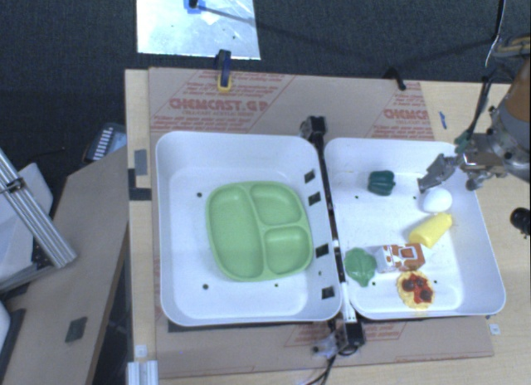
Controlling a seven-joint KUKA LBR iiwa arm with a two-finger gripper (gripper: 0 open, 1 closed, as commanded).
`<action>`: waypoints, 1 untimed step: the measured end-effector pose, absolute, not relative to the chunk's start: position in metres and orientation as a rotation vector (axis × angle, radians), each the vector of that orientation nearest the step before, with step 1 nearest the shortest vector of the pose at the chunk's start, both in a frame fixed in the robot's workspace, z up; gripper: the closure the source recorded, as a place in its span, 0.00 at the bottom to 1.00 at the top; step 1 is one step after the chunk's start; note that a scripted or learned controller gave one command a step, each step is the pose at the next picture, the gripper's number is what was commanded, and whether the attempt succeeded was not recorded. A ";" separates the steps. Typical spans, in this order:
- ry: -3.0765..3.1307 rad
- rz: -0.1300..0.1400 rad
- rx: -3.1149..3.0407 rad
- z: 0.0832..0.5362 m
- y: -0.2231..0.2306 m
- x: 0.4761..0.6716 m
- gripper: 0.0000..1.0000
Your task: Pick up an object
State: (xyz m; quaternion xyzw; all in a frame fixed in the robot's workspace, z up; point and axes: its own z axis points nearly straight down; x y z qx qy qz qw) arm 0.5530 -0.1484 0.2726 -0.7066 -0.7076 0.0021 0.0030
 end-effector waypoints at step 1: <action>-2.226 -0.001 -2.219 0.277 -0.148 0.555 0.00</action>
